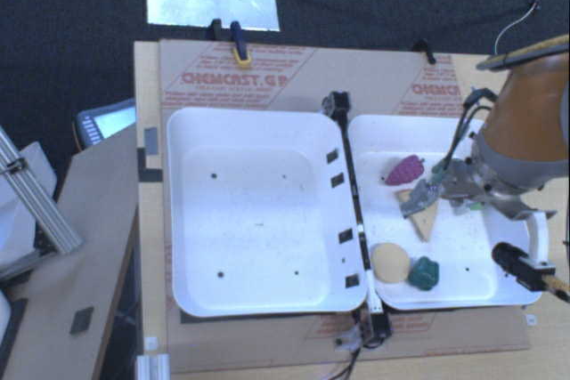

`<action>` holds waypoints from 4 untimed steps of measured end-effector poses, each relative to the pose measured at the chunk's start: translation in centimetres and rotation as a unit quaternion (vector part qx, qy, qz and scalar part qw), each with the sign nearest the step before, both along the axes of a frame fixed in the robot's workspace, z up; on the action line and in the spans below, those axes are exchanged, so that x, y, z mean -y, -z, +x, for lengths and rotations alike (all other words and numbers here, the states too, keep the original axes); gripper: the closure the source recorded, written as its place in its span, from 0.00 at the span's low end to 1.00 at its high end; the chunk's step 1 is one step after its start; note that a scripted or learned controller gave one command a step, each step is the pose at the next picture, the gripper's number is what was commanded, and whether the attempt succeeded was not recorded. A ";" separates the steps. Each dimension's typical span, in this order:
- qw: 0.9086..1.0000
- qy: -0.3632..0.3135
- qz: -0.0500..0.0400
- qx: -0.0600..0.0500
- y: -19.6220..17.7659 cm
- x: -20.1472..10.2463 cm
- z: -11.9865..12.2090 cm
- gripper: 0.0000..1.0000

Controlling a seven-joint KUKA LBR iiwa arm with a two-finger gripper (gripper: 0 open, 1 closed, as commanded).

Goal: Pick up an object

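A tan wedge-shaped piece (pixel 424 221) lies in the right bin (pixel 463 289), directly beneath the gripper (pixel 419 201), which sits over its upper end; whether the claw is clenched cannot be told. A purple ridged toy (pixel 405 168) lies above, a beige round (pixel 389 262) and green lump (pixel 424 273) below.
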State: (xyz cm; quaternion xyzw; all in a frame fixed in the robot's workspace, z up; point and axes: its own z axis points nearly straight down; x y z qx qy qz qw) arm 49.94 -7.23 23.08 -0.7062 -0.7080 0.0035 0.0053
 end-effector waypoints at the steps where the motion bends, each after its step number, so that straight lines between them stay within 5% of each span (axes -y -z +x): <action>1: 1.000 -0.001 -0.001 0.008 -1.9 0.2 0.3 1.00; 2: 1.000 -0.005 0.000 0.014 -13.9 -5.2 -1.1 1.00; 4: 1.000 -0.003 0.000 0.010 -22.9 -16.8 2.8 1.00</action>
